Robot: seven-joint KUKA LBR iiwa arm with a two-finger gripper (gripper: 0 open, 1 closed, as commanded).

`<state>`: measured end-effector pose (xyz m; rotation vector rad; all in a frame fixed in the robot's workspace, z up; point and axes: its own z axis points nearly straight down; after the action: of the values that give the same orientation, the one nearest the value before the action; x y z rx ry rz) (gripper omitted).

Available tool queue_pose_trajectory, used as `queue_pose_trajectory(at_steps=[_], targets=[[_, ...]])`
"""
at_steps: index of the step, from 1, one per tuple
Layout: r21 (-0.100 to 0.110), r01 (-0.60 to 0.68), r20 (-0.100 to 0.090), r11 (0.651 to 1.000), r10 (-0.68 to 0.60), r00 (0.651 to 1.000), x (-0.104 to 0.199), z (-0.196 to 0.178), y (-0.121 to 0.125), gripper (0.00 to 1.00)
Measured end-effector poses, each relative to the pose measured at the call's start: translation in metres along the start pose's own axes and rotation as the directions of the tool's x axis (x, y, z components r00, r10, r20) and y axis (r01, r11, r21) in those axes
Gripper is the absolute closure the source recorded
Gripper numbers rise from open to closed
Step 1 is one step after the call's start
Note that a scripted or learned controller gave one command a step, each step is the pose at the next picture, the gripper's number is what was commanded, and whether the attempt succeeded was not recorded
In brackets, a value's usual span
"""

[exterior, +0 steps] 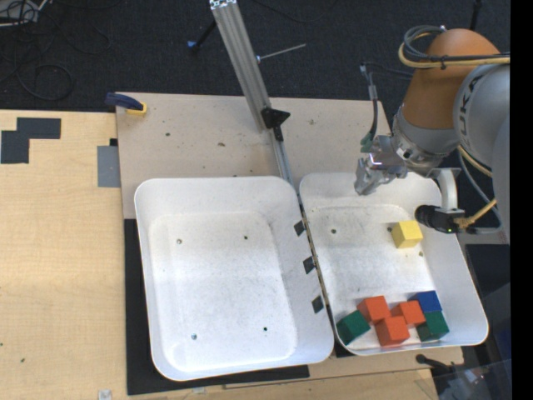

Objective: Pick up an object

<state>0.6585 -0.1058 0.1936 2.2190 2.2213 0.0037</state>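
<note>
From my station I see the gripper hanging over the far edge of the right bin, near its far-left corner, on the end of the grey arm that comes in from the right. I cannot tell how the jaws stand; the tool is small and foreshortened from this height, and nothing shows between them.

The pickable things all lie in the right bin. A yellow cube sits alone toward the right wall, apart from the gripper and nearer to me than it. The rest crowd the near-right corner: a green block on the left of the pile, three orange blocks touching one another in the middle, a blue block at the far right and a second green block just nearer than it. The left bin holds nothing I can make out beyond its screw dots.

I judge the pick as not yet made: every block rests on the bin floor. What is left is the whole of it: choosing a target, descending, closing, lifting. The lone yellow cube looks the easiest to me, with free space on all sides.
</note>
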Motion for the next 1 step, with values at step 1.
queue_pose_trajectory(at_steps=[1], targets=[[-0.002,0.001,0.000,1.000,-0.001,1.000,0.0088,-0.0565,-0.0001,1.00]])
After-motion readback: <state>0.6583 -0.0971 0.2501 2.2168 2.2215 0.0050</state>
